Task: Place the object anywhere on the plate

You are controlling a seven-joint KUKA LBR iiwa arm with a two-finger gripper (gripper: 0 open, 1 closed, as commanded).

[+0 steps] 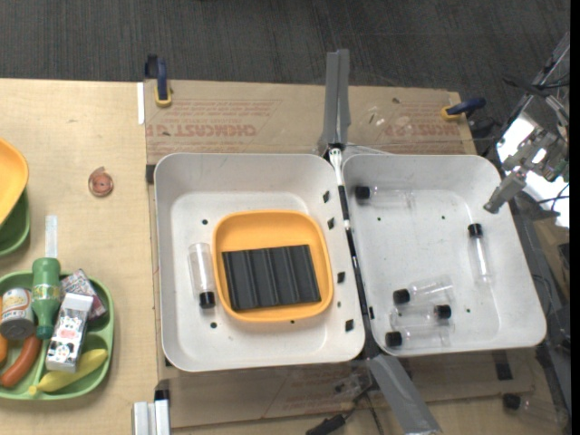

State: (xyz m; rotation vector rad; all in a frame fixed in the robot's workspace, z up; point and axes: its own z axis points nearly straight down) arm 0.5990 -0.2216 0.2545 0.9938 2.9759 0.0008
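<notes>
Two shallow white bins sit side by side on a worktop (72, 125) lined with cardboard. The left bin (177, 333) serves as the landmark here.

Inside the left bin lies an orange plate (272, 229), roughly square with rounded corners, and on the plate rests a black ribbed block (272, 276) that covers most of its middle. Just left of the plate, on the floor of the same bin, lies a clear tube with a black cap (200, 275), close to the plate's rim but not on it.

The right bin (507, 333), touching the left bin along their shared edge, holds several more clear tubes with black caps: one near its upper left corner (381, 194), one toward its right side (478, 252), and a cluster of three near its lower edge (419, 311).

The hand (526, 166) hangs beyond the right bin's far right rim, well away from the left bin; whether its fingers are spread or pressed together cannot be told.

To the left of the left bin, on the bare worktop, stands a green tray (95, 361) of toy food and bottles.
</notes>
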